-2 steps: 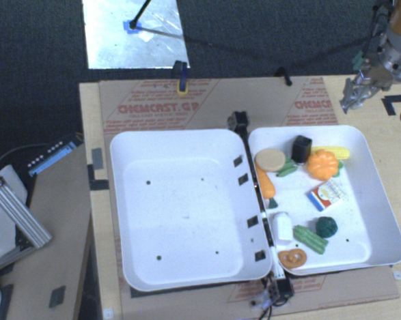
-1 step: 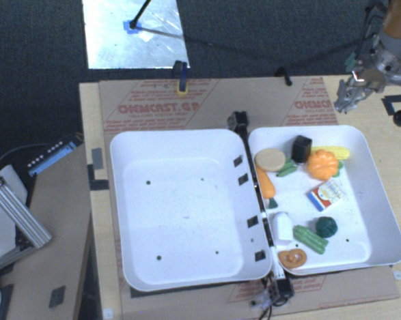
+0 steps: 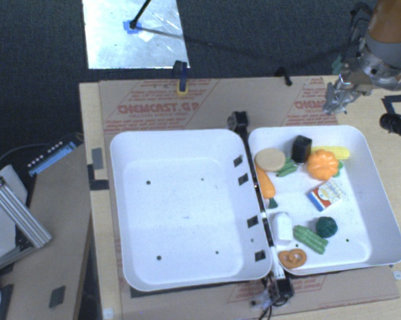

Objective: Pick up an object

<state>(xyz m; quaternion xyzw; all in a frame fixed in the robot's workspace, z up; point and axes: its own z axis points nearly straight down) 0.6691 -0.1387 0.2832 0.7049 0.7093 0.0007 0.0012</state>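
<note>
Above the far right corner of the bench, my gripper [image 3: 335,103] hangs over the brown board, outside the right shallow white plastic bin [image 3: 378,198] and just beyond its far rim. Whether it is parted or closed I cannot tell; it is small and blurred against the board. Nothing is visibly caught in it.

Left shallow white plastic bin [image 3: 183,205]: bare white floor with a few small dark dots.

Right bin contents, far to near:
- black boxy block [image 3: 301,148], near the far rim.
- round tan disc like a flat bun [image 3: 270,160], left of the block.
- yellow corn cob toy [image 3: 340,153], lying behind the orange pumpkin-shaped toy [image 3: 323,164], touching it.
- orange carrot-shaped toy [image 3: 266,183], along the left wall.
- small red, white and blue carton [image 3: 327,195], mid-floor, tilted.
- dark green rounded broccoli-like toy [image 3: 326,226], nearer than the carton.
- white cup-like piece [image 3: 282,226], against the left wall.
- long green ridged pod [image 3: 309,239], slanted, between the white piece and the dark green toy.
- brown pretzel-shaped toy [image 3: 292,257], at the near left corner.

All of these lie on the bin floor, well apart from my gripper.
</note>
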